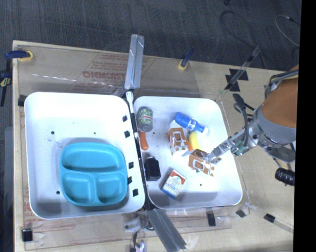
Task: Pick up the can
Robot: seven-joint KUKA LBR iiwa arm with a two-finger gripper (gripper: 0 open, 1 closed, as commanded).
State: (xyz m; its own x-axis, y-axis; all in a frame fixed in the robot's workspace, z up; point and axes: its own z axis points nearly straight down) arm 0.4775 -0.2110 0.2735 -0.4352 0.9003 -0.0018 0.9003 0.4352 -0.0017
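Well apart, can (145, 119), fingers (211, 159).

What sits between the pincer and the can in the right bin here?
The pincer is low at the bin's right side, over a brown-and-white carton. The can lies at the upper left by the divider. Between them sit another patterned carton, a yellow item and a blue bottle.

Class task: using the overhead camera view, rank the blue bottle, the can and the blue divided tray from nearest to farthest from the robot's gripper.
Measured from the gripper:
1. Blue bottle, upper middle of the right bin.
2. Can, right bin's upper left corner, by the divider.
3. Blue divided tray, in the left bin.
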